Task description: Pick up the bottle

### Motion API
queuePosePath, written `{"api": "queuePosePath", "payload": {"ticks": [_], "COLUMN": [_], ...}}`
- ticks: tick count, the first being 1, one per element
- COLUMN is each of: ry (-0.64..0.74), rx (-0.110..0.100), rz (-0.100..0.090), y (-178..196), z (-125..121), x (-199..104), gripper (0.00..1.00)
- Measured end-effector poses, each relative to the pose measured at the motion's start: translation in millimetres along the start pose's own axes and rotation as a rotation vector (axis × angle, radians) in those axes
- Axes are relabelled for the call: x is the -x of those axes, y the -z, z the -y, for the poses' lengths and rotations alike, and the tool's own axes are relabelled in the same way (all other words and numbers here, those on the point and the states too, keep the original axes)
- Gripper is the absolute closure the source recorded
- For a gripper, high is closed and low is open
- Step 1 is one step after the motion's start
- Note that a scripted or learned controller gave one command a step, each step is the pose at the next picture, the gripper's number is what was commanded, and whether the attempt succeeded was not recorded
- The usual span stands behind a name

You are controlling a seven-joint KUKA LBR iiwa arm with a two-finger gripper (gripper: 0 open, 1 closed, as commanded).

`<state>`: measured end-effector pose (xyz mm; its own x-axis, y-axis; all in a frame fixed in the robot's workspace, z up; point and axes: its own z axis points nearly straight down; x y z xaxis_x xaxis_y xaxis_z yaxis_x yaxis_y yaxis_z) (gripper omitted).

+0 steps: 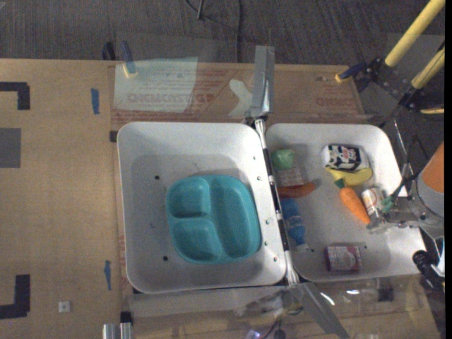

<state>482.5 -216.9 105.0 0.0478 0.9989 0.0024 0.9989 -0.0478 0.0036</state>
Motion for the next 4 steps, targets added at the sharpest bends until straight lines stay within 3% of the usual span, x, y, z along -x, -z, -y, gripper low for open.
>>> {"api": "queuePosePath", "payload": {"ticks": [1, 2, 3, 4], "ry": [-0.129, -0.107, -0.106, -0.410], "rx": [-0.004, -0.001, 0.000, -0.003], "rz": [0.003, 0.005, 0.007, 0.004], "y": [72.2, 87.1, 96.6, 148.0], "z": [-11.9, -9.3, -10.0, 7.0], "x": [-75.3, 0.1, 0.5, -101.8], "gripper": [1.00, 1.00, 1.00, 1.00]}}
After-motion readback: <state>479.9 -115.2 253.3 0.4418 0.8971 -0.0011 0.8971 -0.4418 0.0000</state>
